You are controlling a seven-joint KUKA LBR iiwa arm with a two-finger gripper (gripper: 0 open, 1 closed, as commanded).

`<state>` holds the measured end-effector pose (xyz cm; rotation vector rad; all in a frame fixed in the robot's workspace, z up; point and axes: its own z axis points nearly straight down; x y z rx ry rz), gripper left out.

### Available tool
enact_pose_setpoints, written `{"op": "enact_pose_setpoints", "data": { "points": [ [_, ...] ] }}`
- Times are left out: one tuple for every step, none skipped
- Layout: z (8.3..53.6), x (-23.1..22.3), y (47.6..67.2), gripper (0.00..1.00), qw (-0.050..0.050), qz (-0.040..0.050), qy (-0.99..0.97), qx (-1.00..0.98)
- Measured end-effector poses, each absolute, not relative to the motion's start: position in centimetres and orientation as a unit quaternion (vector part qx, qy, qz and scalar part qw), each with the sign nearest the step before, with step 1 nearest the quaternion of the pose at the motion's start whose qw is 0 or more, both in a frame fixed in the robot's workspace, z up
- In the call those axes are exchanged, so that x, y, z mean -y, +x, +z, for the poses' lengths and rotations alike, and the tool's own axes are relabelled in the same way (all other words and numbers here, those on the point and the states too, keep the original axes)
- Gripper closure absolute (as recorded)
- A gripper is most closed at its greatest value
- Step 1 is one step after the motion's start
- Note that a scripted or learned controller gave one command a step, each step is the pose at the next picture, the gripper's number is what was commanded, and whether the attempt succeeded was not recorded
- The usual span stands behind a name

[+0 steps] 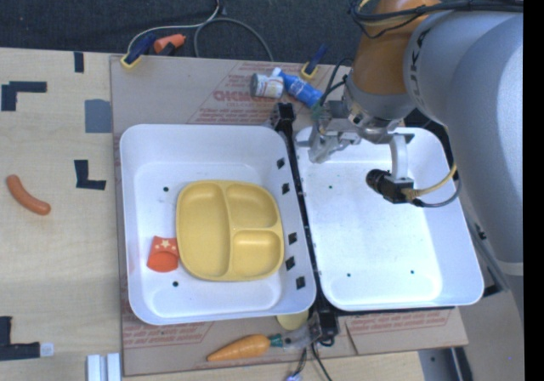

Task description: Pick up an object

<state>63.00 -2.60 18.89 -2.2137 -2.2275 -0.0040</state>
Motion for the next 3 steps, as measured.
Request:
{"op": "enact_pose_setpoints", "data": {
  "points": [
    [20.6, 11.6, 65.8, 1.00, -0.002, 0.0001, -0.709, 0.706],
    [18.3, 1.8, 66.8, 1.00, 0.002, 0.0001, -0.704, 0.710],
    [18.4, -7.8, 66.8, 1.00, 0.001, -0.0009, -0.703, 0.711]
  ]
}}
